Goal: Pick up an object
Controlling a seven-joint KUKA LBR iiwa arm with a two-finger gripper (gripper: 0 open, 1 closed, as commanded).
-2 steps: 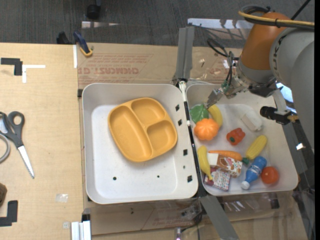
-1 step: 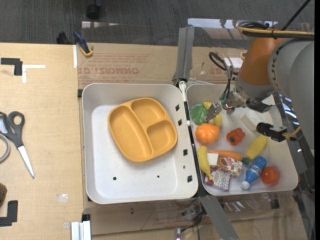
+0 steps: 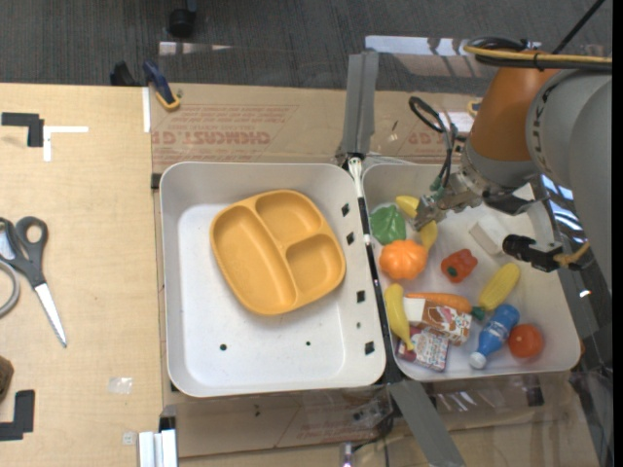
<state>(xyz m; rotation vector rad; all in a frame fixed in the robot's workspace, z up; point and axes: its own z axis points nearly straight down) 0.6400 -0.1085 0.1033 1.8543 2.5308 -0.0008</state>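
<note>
**Low in the right bin, next to the yellow pieces**

My gripper (image 3: 434, 206) hangs low in the far-left part of the right bin (image 3: 563, 305). My grey arm, with its orange band (image 3: 506, 125), comes in above it from the right. From this slanted view I cannot tell whether my jaws are spread or pressed together, or whether anything sits between them.

The things I could pick up all lie in this bin. Closest to me are two bits of toy food. A small yellow piece (image 3: 407, 203) lies just to my left, and a second yellow piece (image 3: 428, 233) lies right under my tip. I cannot tell whether I am touching the second one.

A green vegetable (image 3: 387, 225) rests by the wall between the two bins, and an orange (image 3: 402, 259) sits just in front of it. A white block (image 3: 484, 236) and a red pepper (image 3: 458, 265) lie near the middle of the bin, with a yellow cob (image 3: 499, 285) beside the pepper. Nearer the front wall, a banana (image 3: 395, 311) lies along the left side. A carrot (image 3: 440, 301) rests across some printed packets (image 3: 438, 339). A blue bottle (image 3: 492, 337) leans beside a tomato (image 3: 526, 341).

The left bin (image 3: 195, 358) holds an orange divided plate (image 3: 277, 251), set at an angle. A pair of scissors (image 3: 34, 266) lies well apart from both bins, out on the bench (image 3: 88, 183).
</note>
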